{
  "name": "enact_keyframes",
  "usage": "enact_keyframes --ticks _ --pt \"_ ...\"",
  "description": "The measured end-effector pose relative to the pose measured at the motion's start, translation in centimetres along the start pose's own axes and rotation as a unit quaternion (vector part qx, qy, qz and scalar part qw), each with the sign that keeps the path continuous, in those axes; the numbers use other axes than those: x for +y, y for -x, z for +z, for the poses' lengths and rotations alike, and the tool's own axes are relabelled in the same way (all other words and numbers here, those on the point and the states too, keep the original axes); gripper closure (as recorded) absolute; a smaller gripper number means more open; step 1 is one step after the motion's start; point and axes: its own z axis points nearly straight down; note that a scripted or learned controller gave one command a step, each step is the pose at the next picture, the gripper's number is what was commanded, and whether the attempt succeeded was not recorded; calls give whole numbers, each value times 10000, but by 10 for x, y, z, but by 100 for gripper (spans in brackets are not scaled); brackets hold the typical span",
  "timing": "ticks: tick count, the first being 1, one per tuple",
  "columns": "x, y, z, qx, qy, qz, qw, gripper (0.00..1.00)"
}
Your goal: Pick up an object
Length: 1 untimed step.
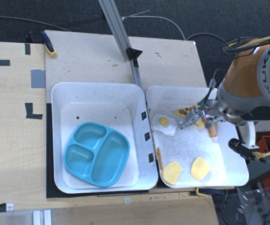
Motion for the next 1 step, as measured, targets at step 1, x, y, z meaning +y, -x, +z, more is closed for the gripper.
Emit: enact_keyframes --ticks 1 --pt "0 -1 -10 9 -1 -9 10000 100"
